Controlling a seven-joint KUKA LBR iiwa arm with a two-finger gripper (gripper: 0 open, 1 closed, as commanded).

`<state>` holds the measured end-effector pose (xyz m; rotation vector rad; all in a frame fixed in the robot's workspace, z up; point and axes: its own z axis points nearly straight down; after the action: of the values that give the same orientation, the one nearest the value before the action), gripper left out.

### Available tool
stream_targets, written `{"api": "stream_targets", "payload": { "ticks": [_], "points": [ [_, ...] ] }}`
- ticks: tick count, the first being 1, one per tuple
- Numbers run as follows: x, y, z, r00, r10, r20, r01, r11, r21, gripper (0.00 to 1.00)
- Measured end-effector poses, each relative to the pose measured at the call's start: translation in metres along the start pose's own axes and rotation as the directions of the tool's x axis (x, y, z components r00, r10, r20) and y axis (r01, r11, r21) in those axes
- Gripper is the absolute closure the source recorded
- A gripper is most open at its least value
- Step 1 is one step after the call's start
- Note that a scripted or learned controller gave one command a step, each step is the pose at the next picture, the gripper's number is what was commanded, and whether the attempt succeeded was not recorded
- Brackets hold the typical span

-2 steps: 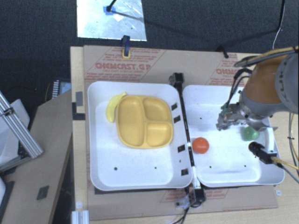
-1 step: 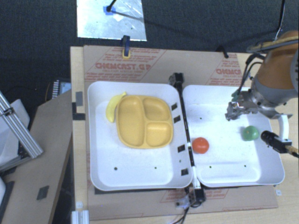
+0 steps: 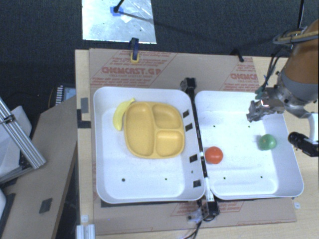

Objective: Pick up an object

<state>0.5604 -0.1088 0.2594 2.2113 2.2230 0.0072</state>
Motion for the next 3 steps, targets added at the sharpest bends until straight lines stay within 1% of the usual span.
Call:
{"api": "stream_targets", "payload": {
  "ticks": [1,2,3],
  "points": [
    [0.053,0.020,0.007,1.000,-0.005,-0.002,0.005,1.000,0.004,1.00],
    [0.108,0.023,0.003,1.000,-0.005,-0.003,0.005,1.000,0.005,1.00],
    [0.156,0.038,0.016,1.000,-0.004,-0.002,0.004,1.000,0.005,1.00]
  ]
}}
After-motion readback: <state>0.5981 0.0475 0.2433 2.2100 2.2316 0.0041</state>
